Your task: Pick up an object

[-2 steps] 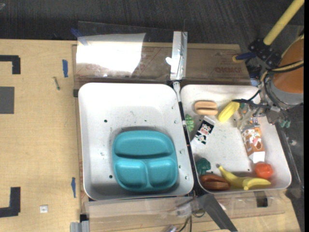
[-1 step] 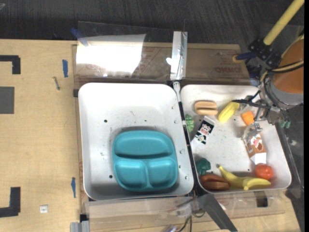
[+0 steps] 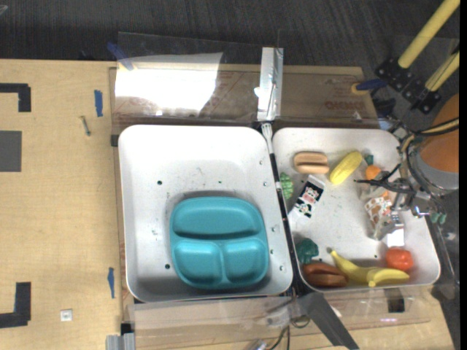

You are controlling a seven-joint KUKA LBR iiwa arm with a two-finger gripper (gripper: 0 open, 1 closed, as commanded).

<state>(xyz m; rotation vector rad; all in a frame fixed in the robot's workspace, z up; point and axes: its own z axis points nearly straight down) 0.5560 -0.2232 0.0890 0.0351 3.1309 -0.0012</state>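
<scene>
The right bin (image 3: 343,221) holds several toy foods. A hot dog (image 3: 310,160) and a yellow corn-like piece (image 3: 345,166) lie at its back, with a small orange piece (image 3: 373,172) beside them. A black-and-white card (image 3: 309,197) lies near the left wall. Along the front sit a dark green piece (image 3: 306,250), a brown sausage (image 3: 323,274), a banana (image 3: 365,268) and a red tomato (image 3: 399,259). My gripper (image 3: 392,201) hangs low over the bin's right side, over a white-and-orange packet (image 3: 378,211). I see nothing clearly held.
The left bin (image 3: 146,166) carries a teal divided tray (image 3: 217,240) at its front. A metal divider (image 3: 268,86) stands behind the bins. The arm's orange band (image 3: 441,155) is at the right edge, with yellow-handled tools (image 3: 430,24) behind it.
</scene>
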